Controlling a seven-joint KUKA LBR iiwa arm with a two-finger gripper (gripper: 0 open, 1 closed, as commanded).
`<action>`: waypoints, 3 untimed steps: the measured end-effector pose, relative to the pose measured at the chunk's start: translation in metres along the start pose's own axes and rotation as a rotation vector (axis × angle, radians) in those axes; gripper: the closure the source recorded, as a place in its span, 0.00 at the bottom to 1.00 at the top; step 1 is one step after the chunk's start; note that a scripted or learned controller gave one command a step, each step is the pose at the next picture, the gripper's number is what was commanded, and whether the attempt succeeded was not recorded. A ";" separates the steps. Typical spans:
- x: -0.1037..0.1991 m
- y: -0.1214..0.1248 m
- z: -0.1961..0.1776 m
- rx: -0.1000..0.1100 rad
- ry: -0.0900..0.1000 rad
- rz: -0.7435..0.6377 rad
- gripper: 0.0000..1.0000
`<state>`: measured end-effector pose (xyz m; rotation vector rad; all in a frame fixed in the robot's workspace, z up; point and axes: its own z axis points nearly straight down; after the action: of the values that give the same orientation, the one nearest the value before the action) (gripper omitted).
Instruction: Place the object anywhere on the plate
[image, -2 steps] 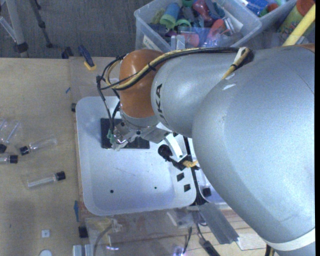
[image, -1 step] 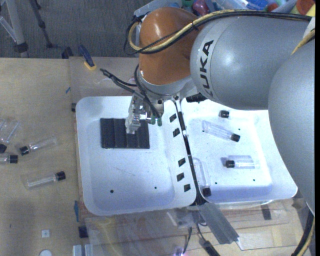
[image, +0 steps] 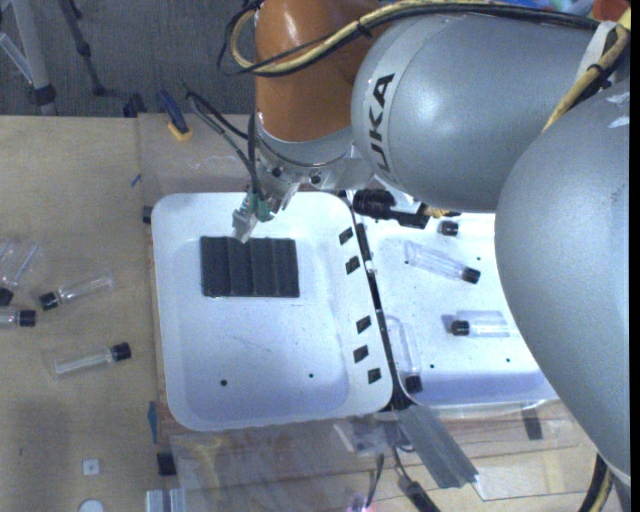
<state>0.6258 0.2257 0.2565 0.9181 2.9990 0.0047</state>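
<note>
Two white bins (image: 180, 330) sit on the worktop (image: 70, 180). Just below the tool (image: 245, 228) lies the dark ribbed rectangular plate (image: 250, 267). Perhaps a clear vial is gripped; I cannot tell.

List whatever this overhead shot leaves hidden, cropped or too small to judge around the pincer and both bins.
- Pincer over the left bin: too small and blurred to tell whether anything is held.
- Dark ridged plate: its top edge sits partly under the pincer tip.
- Right bin: its far right side is covered by the grey arm.
- Clear vials: contents unreadable.
</note>
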 end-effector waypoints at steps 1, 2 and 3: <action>-0.015 0.009 -0.072 0.001 0.000 0.159 1.00; 0.004 -0.017 -0.138 0.002 0.000 0.648 1.00; 0.037 -0.036 -0.179 0.003 0.000 0.950 1.00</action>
<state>0.5739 0.2160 0.4348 2.1896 2.2494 0.0039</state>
